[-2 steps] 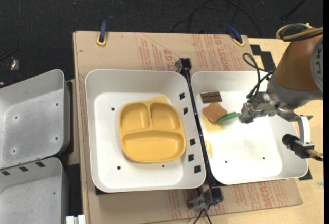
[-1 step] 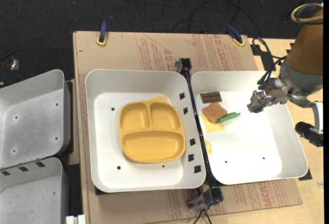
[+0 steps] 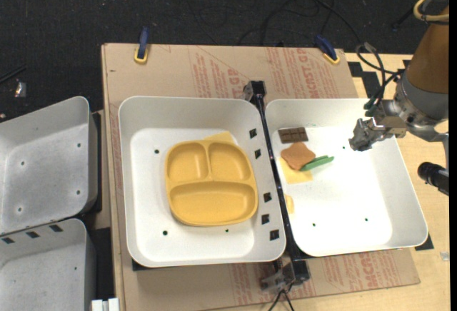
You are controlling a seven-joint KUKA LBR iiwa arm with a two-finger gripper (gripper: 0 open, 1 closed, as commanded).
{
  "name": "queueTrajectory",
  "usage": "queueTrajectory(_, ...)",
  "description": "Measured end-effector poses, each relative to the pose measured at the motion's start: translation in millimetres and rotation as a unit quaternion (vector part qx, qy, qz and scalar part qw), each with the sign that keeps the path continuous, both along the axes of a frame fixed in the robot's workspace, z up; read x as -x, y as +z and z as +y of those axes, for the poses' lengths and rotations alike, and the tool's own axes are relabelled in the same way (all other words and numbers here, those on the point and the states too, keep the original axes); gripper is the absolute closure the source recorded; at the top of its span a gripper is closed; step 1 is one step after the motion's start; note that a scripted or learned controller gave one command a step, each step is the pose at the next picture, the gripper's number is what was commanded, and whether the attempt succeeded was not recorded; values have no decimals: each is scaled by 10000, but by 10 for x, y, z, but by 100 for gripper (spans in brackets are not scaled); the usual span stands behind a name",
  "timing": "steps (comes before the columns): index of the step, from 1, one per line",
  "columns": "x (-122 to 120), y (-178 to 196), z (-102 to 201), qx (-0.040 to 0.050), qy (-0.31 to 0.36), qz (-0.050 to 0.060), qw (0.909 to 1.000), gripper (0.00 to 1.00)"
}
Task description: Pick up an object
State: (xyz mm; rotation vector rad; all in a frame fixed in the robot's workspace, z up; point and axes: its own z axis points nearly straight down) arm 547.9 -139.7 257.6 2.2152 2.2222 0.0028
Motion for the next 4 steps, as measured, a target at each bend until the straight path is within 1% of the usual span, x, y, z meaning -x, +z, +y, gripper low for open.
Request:
queueTrajectory(1, 34, 53, 555, -17, 24, 21, 10000, 100)
queueTrajectory(2, 145, 60, 1092, -18, 27, 27, 10000, 100)
queueTrajectory(3, 216, -138, 1616, -15, 25, 34, 10000, 100)
queueTrajectory(4, 301, -147, 2232, -19, 32, 27, 10000, 100)
